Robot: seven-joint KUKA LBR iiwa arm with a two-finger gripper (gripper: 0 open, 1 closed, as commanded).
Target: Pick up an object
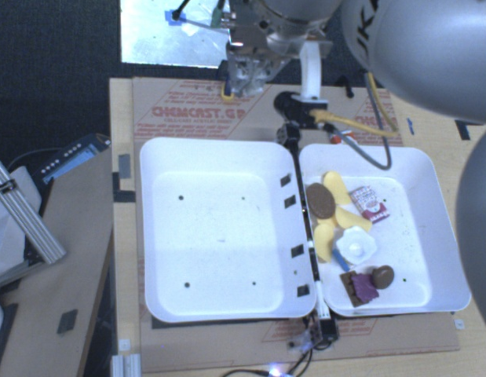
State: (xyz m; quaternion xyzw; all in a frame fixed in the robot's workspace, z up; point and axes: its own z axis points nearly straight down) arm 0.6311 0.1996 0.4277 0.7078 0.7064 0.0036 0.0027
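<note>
The arm [400, 30] is reaching in from the right and hanging over the far edge of the bench [188, 104], beyond both bins. Its pincer [241, 73] is sitting above the cardboard there; whether it is clenched or released, I cannot tell. The left bin [215, 226] is lying beside the right bin [423, 210], which is holding the objects: a brown disc [320, 201], yellow pieces [337, 188], a red-and-white packet [368, 201], a white piece [356, 248], a purple block [359, 287] and a small brown piece [382, 276].
</note>
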